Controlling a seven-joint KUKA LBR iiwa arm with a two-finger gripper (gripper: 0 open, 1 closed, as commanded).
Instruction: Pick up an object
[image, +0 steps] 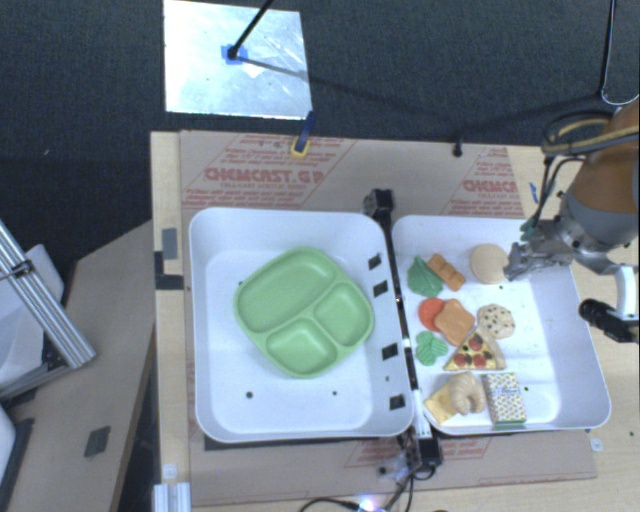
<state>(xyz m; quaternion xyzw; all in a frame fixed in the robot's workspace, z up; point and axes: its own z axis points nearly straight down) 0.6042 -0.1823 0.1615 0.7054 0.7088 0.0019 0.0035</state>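
End effector (522, 258) hangs low in the right bin (560, 330), at its upper right. Finger state: cannot tell, too small and dark. Nothing seen held. Nearest thing: tan bun (488, 263), just beside at 9 o'clock, roundish, no clear long axis. Cookie (495, 321) at 7 o'clock, near. Pizza slice (476, 354) further on, same bearing. Green tray (303, 311) in left bin, well apart at 9 o'clock.

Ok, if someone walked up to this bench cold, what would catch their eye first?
Probably the green divided plate, lying alone in the left bin. Next, the bright heap of toy food in the right bin: a pizza slice, a cookie and a round bun. The gripper hovers beside that bun at the bin's far right.
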